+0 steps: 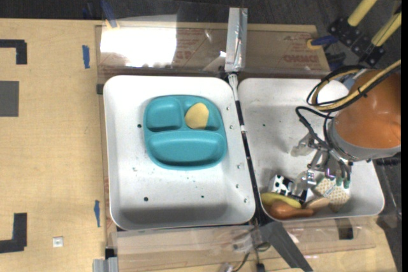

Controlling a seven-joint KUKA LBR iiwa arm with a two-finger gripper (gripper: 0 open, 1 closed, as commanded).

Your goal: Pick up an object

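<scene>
a teal tray point(185, 148) sits in the white left bin point(127, 156), carrying a yellow lump point(197, 115). in the white right bin point(268, 130) lie a yellow-and-red banana-like piece point(288, 207), a black-and-white spotted item point(280, 185) and a cream mesh-patterned object point(333, 192). the counter point(44, 137) is tan.

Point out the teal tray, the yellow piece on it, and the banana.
teal tray point(185, 148), camera view, big lower compartment.
yellow piece point(197, 115), camera view, its middle.
banana point(280, 200), camera view, yellow left part.
</scene>
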